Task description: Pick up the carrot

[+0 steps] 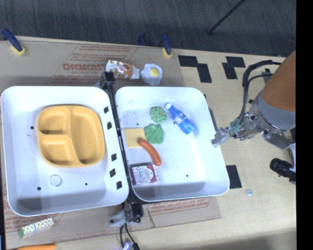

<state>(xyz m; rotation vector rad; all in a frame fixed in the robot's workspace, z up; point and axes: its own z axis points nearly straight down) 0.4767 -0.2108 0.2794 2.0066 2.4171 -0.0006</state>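
Note:
The carrot (150,151), a short orange stick, lies slantwise near the middle of the right bin (214,163), just below a green leafy toy (155,133) and touching a yellow slice (133,138). My gripper (222,135) hangs beyond the right bin's right rim, over the bench, well to the right of the carrot and slightly higher in the view. Nothing is seen held in it. The grey wrist and orange band of the arm (278,103) sit at the right edge.
The right bin also holds a green broccoli piece (158,113), a blue bottle (180,119) and a red packet (144,174). In the left bin (10,139) lies a yellow divided tray (70,135). A small carton (120,69) and a yellow-white item (152,73) stand behind the bins.

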